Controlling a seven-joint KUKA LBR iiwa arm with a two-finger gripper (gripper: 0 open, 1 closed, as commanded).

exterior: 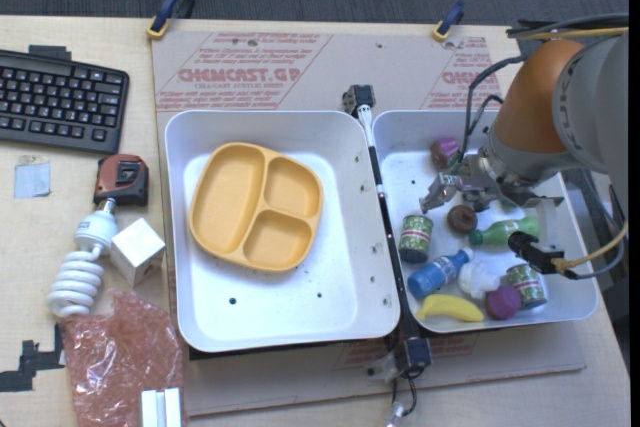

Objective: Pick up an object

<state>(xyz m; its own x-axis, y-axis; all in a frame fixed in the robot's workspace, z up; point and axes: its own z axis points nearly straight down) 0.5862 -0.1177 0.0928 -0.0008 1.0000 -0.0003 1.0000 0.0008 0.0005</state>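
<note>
Photographed from above at a slant: grey arm [590,95] with orange band, reached in from the right and hung low over the right-hand bin [402,165]. Gripper [450,195] poised near the middle of that bin, just above and beside a small brown round object [461,218]. Could not be told from this angle whether the claw stood apart or together, nor whether anything was clamped in it.

Crowded the right bin with small goods: a purplish item [444,151] near the back wall, a green-labelled can [415,237] by the left wall, a green bottle [498,234] lying on its side near the brown piece, a blue bottle [438,272] tipped over in front, a banana [450,308] along the front wall, and a magenta lump [503,302] touching a second labelled can [527,285] in the front right corner.

Held in the left-hand bin [176,215]: one yellow divided plate [255,205], lying flat.

Left on the bench beside the bins: a black keyboard [60,100], a tape measure [122,180], a spiral light bulb [85,260], a white cube [138,250] and a pink plastic bag [120,355]. Pinned at the rear corners by two blue clamps [165,15]: the printed board [250,65] under both bins.
</note>
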